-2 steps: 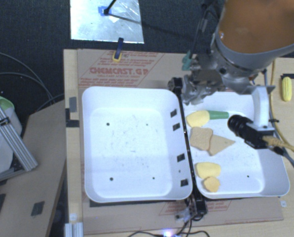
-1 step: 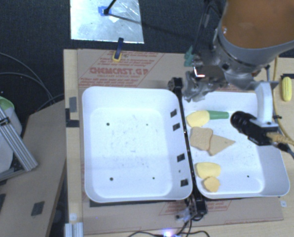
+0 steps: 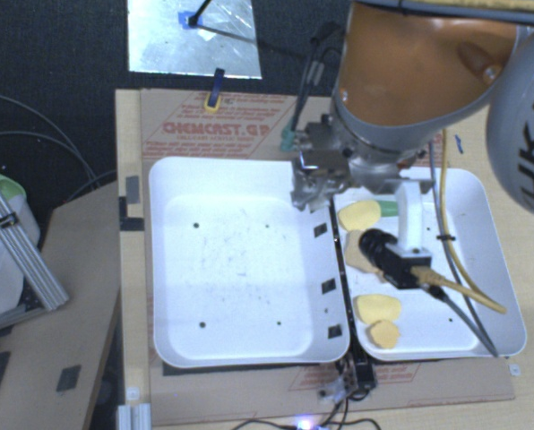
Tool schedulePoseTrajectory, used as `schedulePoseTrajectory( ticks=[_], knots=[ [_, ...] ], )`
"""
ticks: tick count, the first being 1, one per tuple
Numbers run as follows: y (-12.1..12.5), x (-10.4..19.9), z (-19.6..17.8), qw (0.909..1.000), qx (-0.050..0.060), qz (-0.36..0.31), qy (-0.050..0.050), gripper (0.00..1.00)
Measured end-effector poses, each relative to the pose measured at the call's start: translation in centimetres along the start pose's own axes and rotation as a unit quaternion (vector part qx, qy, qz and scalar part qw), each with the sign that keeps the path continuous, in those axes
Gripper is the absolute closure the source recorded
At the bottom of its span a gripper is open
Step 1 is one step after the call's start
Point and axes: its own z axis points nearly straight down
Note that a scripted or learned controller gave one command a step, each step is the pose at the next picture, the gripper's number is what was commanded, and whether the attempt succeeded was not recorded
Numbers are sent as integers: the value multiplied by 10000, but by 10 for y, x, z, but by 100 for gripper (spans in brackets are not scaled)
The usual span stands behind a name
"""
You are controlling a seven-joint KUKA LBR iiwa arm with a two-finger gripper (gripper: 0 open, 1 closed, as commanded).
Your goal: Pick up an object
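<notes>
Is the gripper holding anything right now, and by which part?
Cannot tell; the gripper hangs at the right bin rim, near a yellow piece.

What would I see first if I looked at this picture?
The huge grey and orange robot arm leans in from the top right over the right white bin. Its claw hangs by the far end of the wall between the two bins. In that bin lie yellow lumps, one beside the claw and two nearer the front.

- White bins: two, the left bin (image 3: 240,285) and the right bin (image 3: 478,240).
- Yellow pieces: three, an upper piece (image 3: 359,213), a lower piece (image 3: 377,307) and the lowest piece (image 3: 384,334).
- Pale piece (image 3: 354,258): one, partly hidden.
- Green piece (image 3: 388,208): one, partly hidden.
</notes>
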Motion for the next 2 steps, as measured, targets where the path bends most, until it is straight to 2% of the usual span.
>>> schedulePoseTrajectory(
  ticks=[1,2],
  knots=[
    [-6,-78,-6,10000,-32,61,-1,100],
    [-6,-73,-17,10000,-47,2,9,100]
  ],
)
